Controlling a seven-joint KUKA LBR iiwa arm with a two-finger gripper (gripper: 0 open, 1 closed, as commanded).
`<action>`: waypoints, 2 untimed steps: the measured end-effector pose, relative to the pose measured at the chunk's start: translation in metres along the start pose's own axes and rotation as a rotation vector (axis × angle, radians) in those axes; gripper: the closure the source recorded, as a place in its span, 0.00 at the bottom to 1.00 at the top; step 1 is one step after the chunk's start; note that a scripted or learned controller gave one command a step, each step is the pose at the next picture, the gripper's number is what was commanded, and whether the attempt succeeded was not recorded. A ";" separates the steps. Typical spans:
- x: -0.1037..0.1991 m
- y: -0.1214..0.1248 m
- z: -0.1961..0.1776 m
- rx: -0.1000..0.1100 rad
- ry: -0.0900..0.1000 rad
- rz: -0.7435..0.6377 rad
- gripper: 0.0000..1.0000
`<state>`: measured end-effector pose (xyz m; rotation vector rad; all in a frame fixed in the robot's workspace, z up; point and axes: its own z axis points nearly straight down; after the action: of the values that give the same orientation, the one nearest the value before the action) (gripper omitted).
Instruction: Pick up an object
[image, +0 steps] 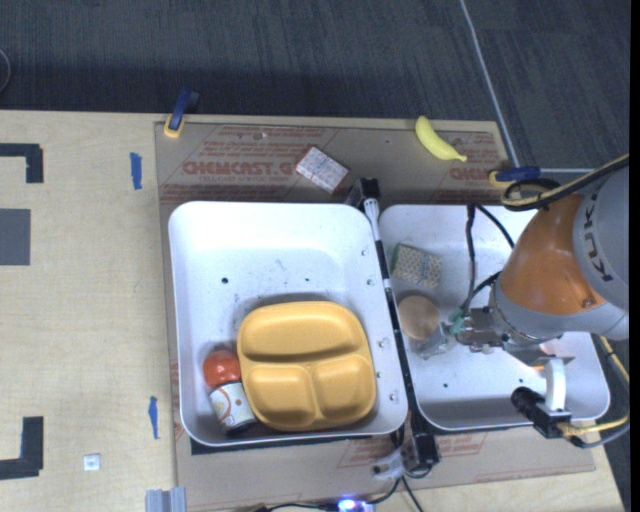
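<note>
stage: reaching, nothing lifted | my end effector (447, 336) low in right bin (500, 410); whether fingers are apart I cannot tell | ball (417, 316) just left of it; packet (415, 266) beyond | left: grasp, lift

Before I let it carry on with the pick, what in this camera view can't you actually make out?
- Hand: camera view, too small and dim to tell open or shut, or whether it touches the tan round object.
- Right bin: the arm covers much of its right side.
- Small can in the left bin: the yellow tray overlaps it; label unreadable.
- Patterned packet: print too small.
</note>
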<state>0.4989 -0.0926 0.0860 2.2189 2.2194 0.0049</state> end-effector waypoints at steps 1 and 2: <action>-0.001 0.014 0.001 0.003 0.000 0.001 0.00; -0.001 0.012 0.000 0.001 -0.001 0.001 0.00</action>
<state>0.5112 -0.0933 0.0858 2.2197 2.2186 0.0035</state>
